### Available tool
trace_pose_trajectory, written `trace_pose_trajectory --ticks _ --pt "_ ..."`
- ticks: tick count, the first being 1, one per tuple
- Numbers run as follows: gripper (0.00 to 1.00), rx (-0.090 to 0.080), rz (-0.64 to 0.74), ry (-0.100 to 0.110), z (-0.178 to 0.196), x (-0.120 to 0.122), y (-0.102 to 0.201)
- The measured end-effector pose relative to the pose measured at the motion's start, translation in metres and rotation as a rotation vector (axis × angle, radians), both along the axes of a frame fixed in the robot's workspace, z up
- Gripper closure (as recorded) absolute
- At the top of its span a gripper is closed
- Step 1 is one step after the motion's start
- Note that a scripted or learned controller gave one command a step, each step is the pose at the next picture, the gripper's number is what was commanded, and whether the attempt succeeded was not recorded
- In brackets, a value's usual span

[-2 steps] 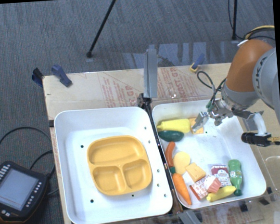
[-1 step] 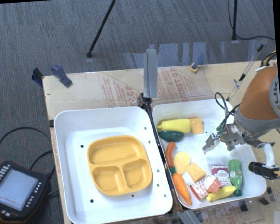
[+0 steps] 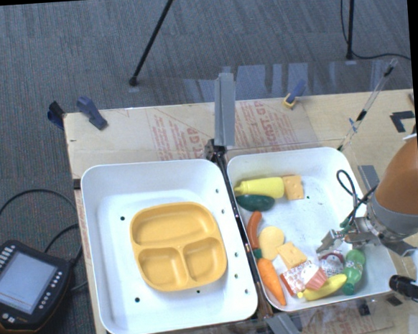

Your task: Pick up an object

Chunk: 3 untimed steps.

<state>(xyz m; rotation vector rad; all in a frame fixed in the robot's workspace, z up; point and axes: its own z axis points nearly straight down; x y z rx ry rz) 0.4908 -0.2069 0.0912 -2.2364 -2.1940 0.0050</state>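
Camera view, bench from above: two white bins side by side. Left bin (image 3: 97,207) with a yellow divided tray (image 3: 178,246) near its middle, three compartments, bare. Right bin (image 3: 317,163) crowded with toy food. At 12 o'clock of that bin: yellow bottle (image 3: 262,187) lying flat, a cracker square (image 3: 293,186) touching its right end, a dark green piece (image 3: 255,203) just below. Along the 9 o'clock wall: a red-orange pepper (image 3: 253,227), then a carrot (image 3: 271,282) toward 7 o'clock. Centre: pale round slice (image 3: 272,240) touching a cheese wedge (image 3: 294,255). Toward 5 o'clock: red-and-white packet (image 3: 309,274), banana (image 3: 326,287), green bottle (image 3: 353,270), packed together and touching. Black cable loop (image 3: 346,184) at 2 o'clock.

Arm entering from 3 o'clock, orange band (image 3: 403,176) over grey wrist, wrist angled down into the bin. Gripper (image 3: 333,241) low at 4 o'clock of the right bin, just above the packet and green bottle; fingers spread apart, nothing visible between them.

Teach pendant (image 3: 20,282) on the floor at 9 o'clock of the bench.
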Motion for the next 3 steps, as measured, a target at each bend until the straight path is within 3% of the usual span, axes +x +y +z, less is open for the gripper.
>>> trace_pose_trajectory --ticks 1,2,3 --pt "0.00 0.000 -0.014 -0.001 -0.008 0.025 0.021" --pt "0.00 0.000 -0.091 0.000 -0.008 -0.016 0.005" --pt "0.00 -0.004 -0.430 0.001 -0.008 -0.011 0.038"
